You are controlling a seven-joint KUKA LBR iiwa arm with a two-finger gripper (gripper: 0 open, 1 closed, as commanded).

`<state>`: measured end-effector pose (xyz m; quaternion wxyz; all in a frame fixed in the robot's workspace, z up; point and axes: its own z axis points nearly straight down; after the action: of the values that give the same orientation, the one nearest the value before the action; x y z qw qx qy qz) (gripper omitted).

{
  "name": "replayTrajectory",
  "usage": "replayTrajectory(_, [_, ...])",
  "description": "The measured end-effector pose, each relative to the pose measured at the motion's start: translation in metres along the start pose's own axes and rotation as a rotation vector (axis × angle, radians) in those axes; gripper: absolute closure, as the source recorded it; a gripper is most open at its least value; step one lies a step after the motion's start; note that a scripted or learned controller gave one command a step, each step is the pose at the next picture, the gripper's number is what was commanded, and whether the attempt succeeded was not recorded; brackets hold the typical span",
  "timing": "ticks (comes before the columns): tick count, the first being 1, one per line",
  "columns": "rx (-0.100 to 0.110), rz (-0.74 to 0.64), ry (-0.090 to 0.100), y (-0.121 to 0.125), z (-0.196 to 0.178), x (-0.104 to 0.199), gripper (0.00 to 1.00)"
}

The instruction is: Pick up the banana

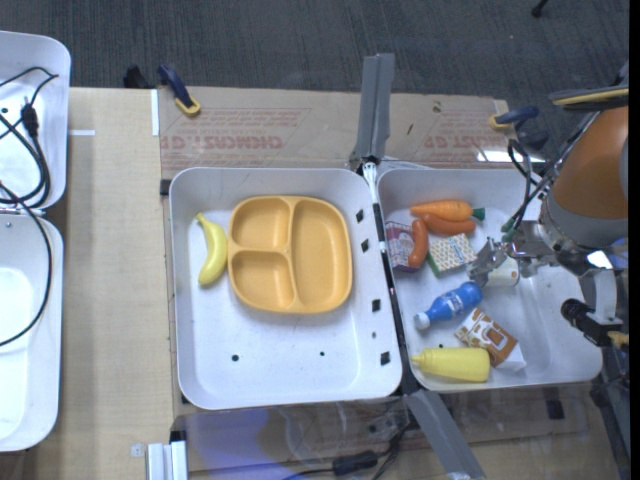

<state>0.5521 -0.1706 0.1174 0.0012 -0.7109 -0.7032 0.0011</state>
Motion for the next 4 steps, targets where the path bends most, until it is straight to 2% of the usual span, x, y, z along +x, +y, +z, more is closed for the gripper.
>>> replayTrajectory(1, [-0.001, -0.312, 0.000, -0.057, 0.027, 0.048, 0.00])
replayTrajectory(2, [-0.002, -0.223, -0.001, -0.075, -0.014, 0.051, 0.00])
replayTrajectory(3, [-0.003, -0.553, -0.001, -0.075, -0.003, 0.012, 0.00])
replayTrajectory(4, [-0.036, -0.558, -0.030, -0.065, 0.013, 0.048, 0.00])
